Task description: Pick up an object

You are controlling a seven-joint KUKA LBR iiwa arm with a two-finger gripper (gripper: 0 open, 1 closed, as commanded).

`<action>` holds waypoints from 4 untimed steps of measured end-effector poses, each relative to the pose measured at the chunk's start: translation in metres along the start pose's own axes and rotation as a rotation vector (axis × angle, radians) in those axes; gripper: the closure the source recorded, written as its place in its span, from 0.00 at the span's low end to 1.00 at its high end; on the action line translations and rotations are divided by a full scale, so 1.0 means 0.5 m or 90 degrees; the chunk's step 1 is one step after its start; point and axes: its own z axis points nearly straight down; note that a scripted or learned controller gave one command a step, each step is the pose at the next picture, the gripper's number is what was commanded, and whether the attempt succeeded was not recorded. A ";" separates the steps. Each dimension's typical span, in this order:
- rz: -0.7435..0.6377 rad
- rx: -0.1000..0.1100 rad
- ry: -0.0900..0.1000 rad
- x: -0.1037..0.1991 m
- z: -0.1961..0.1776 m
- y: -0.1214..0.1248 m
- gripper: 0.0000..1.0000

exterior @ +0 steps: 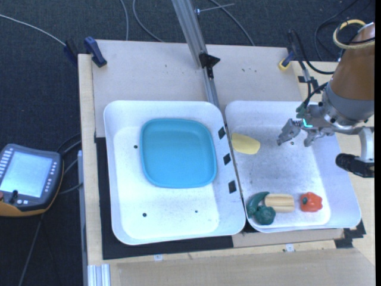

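My gripper [297, 135] hangs over the upper middle of the right bin [333, 177], fingers spread and nothing between them. A yellow lemon-like piece [245, 143] lies at the bin's left wall, to the left of the gripper. Along the bin's front edge sit a green pepper-like toy [261, 208], a tan bread-like stick [280, 202] and a red tomato-like toy [310, 202]. All of them rest on the bin floor, apart from the gripper.
The left bin [119, 159] holds a blue square plate [178, 152]. A slanted metal pole [191, 28] runs down to the gap between the bins. A handheld pendant [27, 176] lies off the bench at the left. Cables trail over the dark floor.
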 end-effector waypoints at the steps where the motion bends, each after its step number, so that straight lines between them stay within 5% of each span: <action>1: 0.000 0.000 0.000 0.000 0.000 0.000 0.00; 3: 0.000 0.003 0.000 -0.008 0.208 -0.015 0.00; 4: 0.000 -0.001 0.000 -0.008 0.182 -0.012 1.00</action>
